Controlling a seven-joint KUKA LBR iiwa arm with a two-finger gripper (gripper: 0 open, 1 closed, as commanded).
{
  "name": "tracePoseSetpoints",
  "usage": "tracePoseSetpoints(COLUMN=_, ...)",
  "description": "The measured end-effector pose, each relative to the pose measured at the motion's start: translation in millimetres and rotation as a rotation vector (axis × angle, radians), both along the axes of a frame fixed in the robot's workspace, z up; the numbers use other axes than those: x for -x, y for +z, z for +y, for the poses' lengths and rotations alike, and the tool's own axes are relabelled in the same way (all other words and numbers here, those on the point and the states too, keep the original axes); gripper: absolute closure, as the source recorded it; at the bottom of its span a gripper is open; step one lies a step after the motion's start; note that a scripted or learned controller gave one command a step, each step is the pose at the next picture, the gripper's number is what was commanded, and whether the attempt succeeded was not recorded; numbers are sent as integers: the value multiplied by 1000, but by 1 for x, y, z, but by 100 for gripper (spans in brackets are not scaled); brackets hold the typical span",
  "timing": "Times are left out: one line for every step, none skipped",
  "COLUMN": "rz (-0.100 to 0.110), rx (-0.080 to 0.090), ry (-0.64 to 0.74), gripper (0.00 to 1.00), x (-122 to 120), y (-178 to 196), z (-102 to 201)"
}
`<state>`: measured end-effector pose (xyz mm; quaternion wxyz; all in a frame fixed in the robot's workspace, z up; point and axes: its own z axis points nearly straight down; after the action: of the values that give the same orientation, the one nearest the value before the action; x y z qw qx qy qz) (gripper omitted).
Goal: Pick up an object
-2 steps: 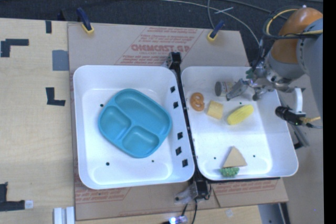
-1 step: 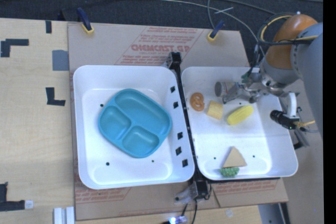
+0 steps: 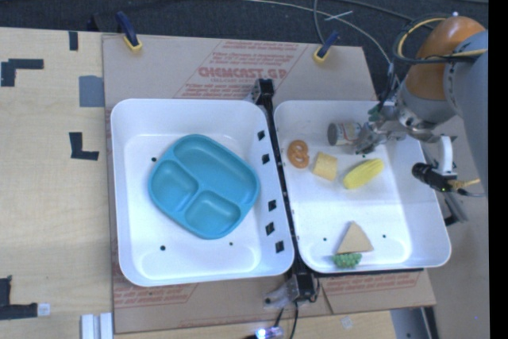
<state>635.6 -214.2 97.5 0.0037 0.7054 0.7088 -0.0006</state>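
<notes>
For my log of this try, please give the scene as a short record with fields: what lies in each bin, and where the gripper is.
left bin: one blue divided plate
right bin: pretzel, yellow cheese block, corn cob, small grey can, sandwich wedge at the near wall
gripper: low in the right bin's far part, beside the can and just above the corn
held object: none visible between the fingers
arm: enters from the right

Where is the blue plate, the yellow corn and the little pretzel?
blue plate (image 3: 204, 184): camera view, on its middle ridge.
yellow corn (image 3: 363, 173): camera view, middle of the cob.
pretzel (image 3: 298, 154): camera view, on its looped body.
</notes>
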Motion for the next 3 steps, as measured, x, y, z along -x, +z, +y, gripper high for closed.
tracePoseSetpoints(rz=0, rx=-5, ry=-3, gripper=100, x=-1, y=64, z=1)
tracePoseSetpoints(rz=0, rx=-4, ry=-3, gripper=100, x=-3, y=118, z=1)
tracePoseSetpoints(rz=5, rx=-7, ry=0, gripper=100, x=12, y=129, z=54)
